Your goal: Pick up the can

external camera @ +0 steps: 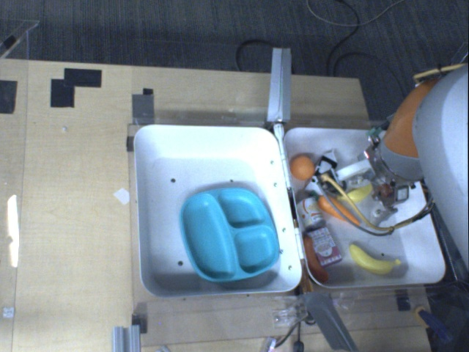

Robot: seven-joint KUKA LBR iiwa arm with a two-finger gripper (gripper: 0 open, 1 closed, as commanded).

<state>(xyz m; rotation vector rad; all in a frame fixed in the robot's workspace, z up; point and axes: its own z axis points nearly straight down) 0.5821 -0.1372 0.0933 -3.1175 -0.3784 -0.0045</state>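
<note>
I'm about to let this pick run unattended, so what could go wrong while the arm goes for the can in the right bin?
1. The red can lies against the white right bin's left wall, leaving little finger room on that side.
2. A long orange carrot and a small bottle crowd its upper end, so the gripper may snag or grab those instead.
3. The yellow banana beside it could get knocked aside.

The can lies on its side in the right bin's near left corner. Its label is dark red (print too small to read).
</note>
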